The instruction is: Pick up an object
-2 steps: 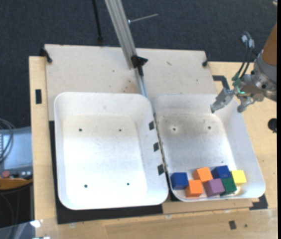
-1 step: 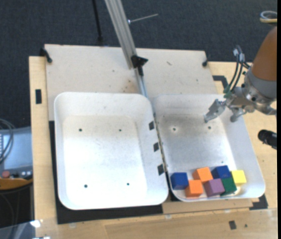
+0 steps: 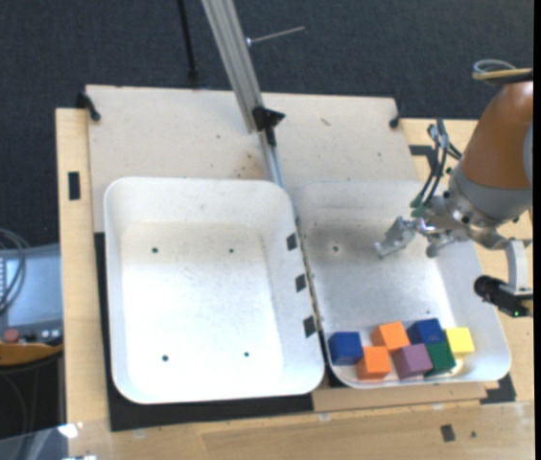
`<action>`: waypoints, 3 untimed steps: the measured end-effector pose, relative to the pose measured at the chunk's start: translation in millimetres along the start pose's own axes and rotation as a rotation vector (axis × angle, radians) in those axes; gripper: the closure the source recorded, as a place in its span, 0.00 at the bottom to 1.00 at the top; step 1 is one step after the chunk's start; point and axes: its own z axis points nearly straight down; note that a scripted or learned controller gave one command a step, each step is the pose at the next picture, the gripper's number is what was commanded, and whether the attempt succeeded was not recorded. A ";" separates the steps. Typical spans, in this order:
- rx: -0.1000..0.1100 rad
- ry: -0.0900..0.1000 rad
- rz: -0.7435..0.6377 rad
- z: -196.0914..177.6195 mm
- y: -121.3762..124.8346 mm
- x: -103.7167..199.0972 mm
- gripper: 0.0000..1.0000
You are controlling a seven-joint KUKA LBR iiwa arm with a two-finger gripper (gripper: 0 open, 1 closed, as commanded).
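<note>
Coloured small blocks [image 3: 405,349], blue, orange, purple, green and yellow, are lying clustered at the near edge of the right shallow white bin [image 3: 347,220], none lifted yet. The hand [image 3: 408,238] is hovering above bare bin floor, its grip impossible to tell. Nothing is blocking the blocks; the left white bin [image 3: 203,286] is sitting alongside.

No text, label, brand, number or sign can be read anywhere in this view. The coloured blocks [image 3: 405,349] in the right bin [image 3: 347,257] show plain faces with no letters or figures. The small device [image 3: 23,290] at the left edge, off the tabletop [image 3: 74,257], has a grey panel, but anything printed on it is too small and blurred to make out.
</note>
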 end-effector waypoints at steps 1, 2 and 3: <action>-0.001 0.000 0.003 43.1 4.2 0.3 0.00; -0.009 0.000 0.010 29.3 5.7 -0.6 1.00; -0.013 -0.001 -0.005 -28.7 5.6 7.6 1.00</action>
